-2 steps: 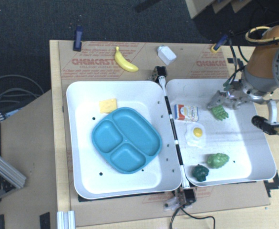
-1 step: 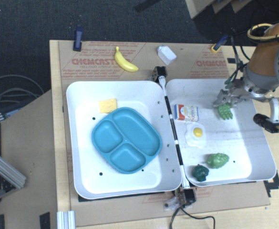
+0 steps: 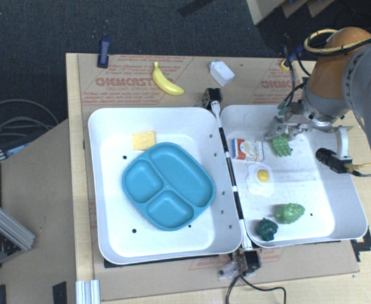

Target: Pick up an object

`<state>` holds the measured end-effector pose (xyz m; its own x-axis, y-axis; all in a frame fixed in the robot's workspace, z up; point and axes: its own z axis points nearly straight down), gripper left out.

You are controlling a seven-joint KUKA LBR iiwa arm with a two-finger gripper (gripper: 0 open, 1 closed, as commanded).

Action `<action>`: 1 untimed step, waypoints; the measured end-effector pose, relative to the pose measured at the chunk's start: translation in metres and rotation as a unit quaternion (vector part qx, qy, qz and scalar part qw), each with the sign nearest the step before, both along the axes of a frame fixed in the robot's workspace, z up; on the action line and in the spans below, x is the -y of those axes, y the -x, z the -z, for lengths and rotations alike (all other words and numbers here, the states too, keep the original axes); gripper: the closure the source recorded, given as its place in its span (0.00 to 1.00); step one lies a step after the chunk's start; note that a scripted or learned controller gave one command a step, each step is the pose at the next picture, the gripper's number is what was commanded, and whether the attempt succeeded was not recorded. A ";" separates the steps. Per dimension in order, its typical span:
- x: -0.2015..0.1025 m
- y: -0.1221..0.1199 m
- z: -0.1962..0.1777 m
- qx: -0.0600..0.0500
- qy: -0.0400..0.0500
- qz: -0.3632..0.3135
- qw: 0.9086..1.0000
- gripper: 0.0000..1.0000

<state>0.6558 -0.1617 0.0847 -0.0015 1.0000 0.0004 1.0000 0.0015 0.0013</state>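
My gripper (image 3: 283, 129) hangs low over the back of the right bin (image 3: 337, 195), under the orange-banded wrist. A small light green spiky object (image 3: 281, 146) sits directly at its tip, touching or nearly touching it. Whether it is gripped is not visible. A red and white carton (image 3: 247, 149) lies to the left of it. A toy fried egg (image 3: 260, 176) lies nearer the front. A light green lumpy piece (image 3: 290, 213) and a dark green piece (image 3: 266, 228) rest at the bin's front.
The left bin (image 3: 109, 132) holds a blue divided plate (image 3: 166, 183) and a yellow slice (image 3: 143, 140). On the cardboard behind the bins lie a banana (image 3: 166, 81), a white block (image 3: 221, 73) and a blue item (image 3: 103, 49). A black part (image 3: 330, 159) juts out beside the gripper.
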 end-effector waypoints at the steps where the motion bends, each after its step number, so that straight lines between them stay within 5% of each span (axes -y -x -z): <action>1: -0.095 -0.005 -0.101 0.001 0.000 0.000 1.000 1.00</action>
